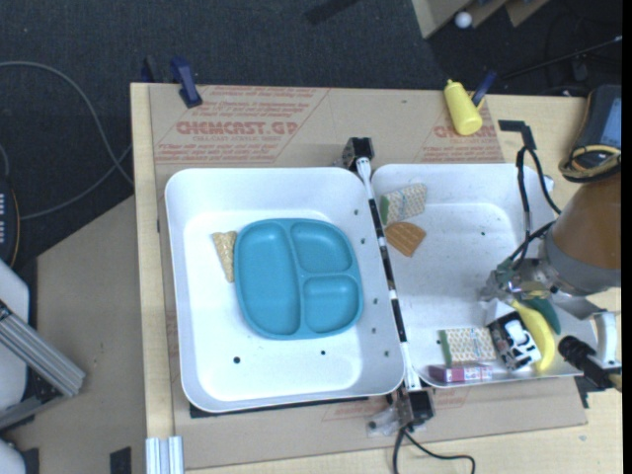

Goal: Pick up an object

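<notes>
Banana [538,332] sits in the right bin [464,210], front right corner, long axis running roughly from upper left to lower right, tilted toward the bin's near wall. Gripper [520,299] is directly over its upper end, touching or just above; can't tell which, and can't tell its opening or whether it has hold of anything, since the wrist body blocks it. Black-and-white item [513,342] lies just left of the banana, patterned sponge [468,343] further left, pink tube [462,372] along the near wall. Judgement: next move is a short straight drop, closing across the banana's short axis. Blue divided plate [296,276] in the left bin [197,205] is well apart, irrelevant.
</notes>
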You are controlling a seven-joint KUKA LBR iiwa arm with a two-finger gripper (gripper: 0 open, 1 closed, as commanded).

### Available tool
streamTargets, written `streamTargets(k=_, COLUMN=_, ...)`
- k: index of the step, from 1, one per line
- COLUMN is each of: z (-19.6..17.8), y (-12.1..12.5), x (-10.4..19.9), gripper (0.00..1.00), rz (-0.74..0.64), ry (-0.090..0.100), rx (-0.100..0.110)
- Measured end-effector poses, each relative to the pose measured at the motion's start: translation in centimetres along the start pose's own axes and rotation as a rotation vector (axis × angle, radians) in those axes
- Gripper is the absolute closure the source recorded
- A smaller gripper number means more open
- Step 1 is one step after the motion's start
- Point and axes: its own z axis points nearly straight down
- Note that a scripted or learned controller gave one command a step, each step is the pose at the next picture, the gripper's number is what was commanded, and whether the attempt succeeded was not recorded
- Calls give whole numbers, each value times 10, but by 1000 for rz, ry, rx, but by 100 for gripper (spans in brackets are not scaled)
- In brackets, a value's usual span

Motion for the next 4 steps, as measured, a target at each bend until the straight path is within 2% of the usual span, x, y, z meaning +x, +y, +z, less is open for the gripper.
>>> streamTargets(k=1, z=-61, y=80, x=-49, gripper=0, rz=6, ry=10, rx=51)
streamTargets(k=2, z=-90, y=166, x=-42, gripper=0, rz=4, ry=11, rx=51)
streamTargets(k=3, z=20, y=168, x=-48, gripper=0, rz=6, ry=12, rx=56)
streamTargets(k=4, z=8, y=171, x=-48, gripper=100, rz=3, ry=9, rx=51)
